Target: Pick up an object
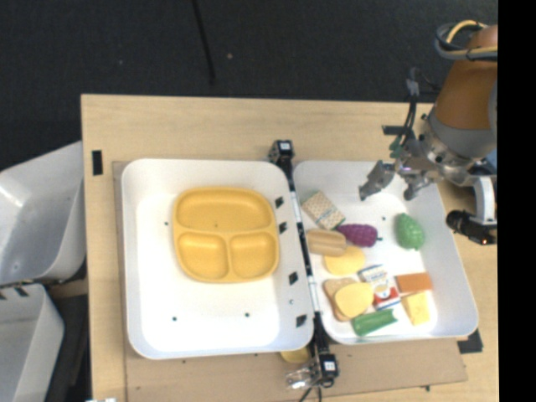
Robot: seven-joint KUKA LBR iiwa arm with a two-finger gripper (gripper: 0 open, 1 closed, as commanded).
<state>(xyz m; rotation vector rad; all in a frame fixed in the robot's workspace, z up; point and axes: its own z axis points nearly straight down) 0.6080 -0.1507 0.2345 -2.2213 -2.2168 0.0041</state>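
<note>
My claw point(392, 181) hangs open over the far end of the right bin point(456, 304), gripping nothing. The nearest thing is one green piece point(409, 232), lying just beside and nearer the camera. One purple piece point(360, 234) and one patterned cracker point(322, 209) lie toward the left of the claw. Two white bins sit on the table point(167, 120); the left bin point(151, 308) carries one yellow divided tray point(226, 233).
</note>
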